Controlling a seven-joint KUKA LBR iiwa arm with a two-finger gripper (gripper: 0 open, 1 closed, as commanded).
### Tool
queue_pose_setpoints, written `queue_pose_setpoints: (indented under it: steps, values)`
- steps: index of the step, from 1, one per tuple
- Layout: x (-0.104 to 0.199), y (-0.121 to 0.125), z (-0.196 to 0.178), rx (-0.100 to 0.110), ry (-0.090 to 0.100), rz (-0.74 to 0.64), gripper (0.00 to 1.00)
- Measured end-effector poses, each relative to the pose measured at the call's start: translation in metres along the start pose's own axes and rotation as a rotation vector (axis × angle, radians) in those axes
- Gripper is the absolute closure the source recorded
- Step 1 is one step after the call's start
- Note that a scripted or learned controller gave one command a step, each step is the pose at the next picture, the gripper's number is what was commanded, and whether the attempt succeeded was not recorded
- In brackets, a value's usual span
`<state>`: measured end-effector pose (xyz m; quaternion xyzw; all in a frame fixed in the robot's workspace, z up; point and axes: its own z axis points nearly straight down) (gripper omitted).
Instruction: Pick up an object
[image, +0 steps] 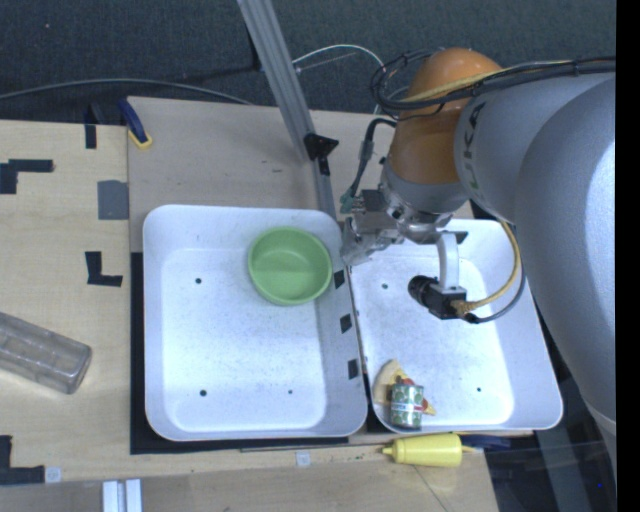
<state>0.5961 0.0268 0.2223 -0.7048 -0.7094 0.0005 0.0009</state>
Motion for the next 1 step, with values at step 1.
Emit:
queue_pose_setpoints:
  steps: [1]
  values:
    - [0.053, 0.0266, 0.0054, -0.001, 0.001, 0.0, 1.0]
